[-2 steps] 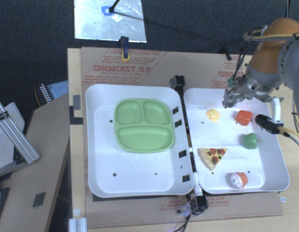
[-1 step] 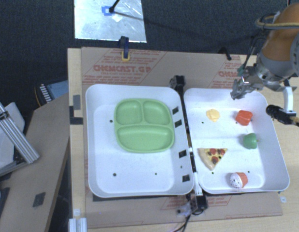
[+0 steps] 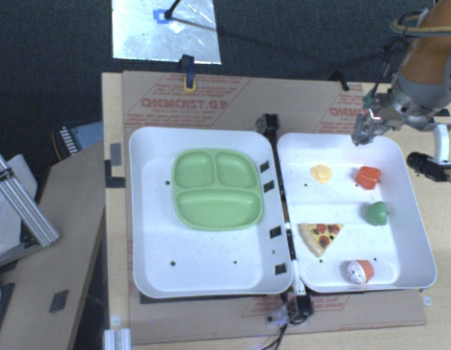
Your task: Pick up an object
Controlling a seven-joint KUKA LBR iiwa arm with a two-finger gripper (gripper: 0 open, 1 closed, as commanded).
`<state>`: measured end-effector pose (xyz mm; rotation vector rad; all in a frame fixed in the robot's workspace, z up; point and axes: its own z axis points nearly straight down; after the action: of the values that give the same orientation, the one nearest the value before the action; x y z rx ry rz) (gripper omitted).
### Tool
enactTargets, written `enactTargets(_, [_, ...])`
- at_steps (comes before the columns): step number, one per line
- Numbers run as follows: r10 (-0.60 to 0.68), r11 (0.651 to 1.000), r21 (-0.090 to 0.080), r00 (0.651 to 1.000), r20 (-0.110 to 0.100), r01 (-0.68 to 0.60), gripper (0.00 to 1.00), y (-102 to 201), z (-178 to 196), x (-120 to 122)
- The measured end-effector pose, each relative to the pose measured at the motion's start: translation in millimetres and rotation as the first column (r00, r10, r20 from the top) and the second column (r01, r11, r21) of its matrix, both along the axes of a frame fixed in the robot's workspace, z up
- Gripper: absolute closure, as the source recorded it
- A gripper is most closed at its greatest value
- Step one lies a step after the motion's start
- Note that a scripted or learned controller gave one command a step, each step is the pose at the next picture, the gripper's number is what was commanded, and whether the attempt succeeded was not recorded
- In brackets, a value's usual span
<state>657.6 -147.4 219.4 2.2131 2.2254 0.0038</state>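
Observation:
The right bin (image 3: 411, 217) holds several small toy foods: a yellow piece (image 3: 321, 172), a red-orange piece (image 3: 368, 177), a green round piece (image 3: 376, 213), a pizza slice (image 3: 320, 235) and a white-and-orange piece (image 3: 357, 271). My gripper (image 3: 363, 133) hangs over the bin's far edge, above and behind the red-orange piece. Nothing shows between its fingers. From this angle the fingertips merge into one dark shape.
The left bin (image 3: 149, 254) holds a green divided plate (image 3: 216, 189). Black clips (image 3: 270, 124) mark the seam between the bins. A foil sheet (image 3: 166, 20) lies behind the bench. A black fixture (image 3: 428, 167) juts in at the right edge.

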Motion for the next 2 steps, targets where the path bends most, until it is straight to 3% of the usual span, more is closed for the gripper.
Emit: enactTargets(2, [0.002, 1.000, 0.001, 1.000, -0.004, -0.002, 1.00, 91.4, -4.9, -36.0])
